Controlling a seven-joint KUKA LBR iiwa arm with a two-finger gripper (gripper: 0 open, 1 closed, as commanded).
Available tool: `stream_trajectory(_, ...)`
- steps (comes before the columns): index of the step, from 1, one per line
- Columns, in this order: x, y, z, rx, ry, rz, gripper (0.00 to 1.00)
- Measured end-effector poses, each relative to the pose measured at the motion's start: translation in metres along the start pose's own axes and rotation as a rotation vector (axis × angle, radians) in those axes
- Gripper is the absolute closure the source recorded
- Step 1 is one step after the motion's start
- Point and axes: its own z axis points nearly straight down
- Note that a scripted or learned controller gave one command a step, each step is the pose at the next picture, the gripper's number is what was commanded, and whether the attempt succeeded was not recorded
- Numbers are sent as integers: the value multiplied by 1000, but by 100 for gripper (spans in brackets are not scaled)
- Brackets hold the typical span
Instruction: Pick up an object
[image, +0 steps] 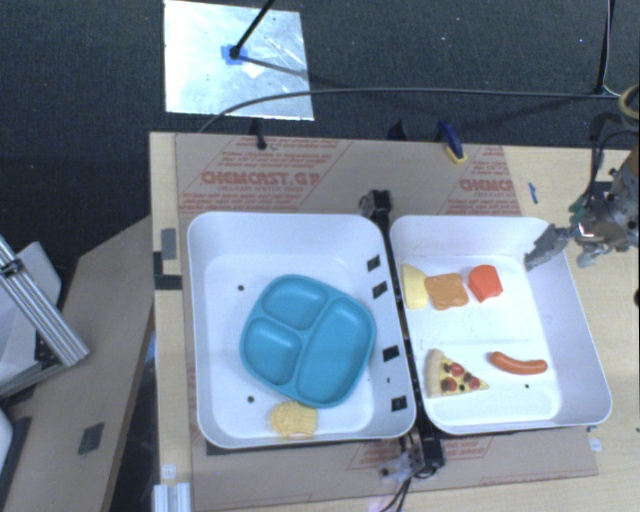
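Nearest the camera in the right bin (575, 330) lie a pizza slice (453, 377) and a sausage (518, 364), well apart; beyond them, in a tight row, a yellow piece (413, 286), a tan piece (446, 291) and an orange block (485, 282). The pincer (548, 247) hovers over that bin's far right corner, gripping nothing; whether it is released or clenched I cannot tell. The orange block looks the best pick: closest, chunky, free on its right side. Descend straight, straddling it clear of the tan piece. Farther back, the board under the bins reads "CHEMCAST GP" (261, 178)
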Motion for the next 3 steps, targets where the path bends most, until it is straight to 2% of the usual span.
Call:
stream_trajectory(1, 1, 2, -6, -10, -2, -3, 0)
stream_trajectory(2, -7, 7, 40, -7, -2, -1, 0)
stream_trajectory(3, 0, 12, 93, -7, -1, -4, 0)
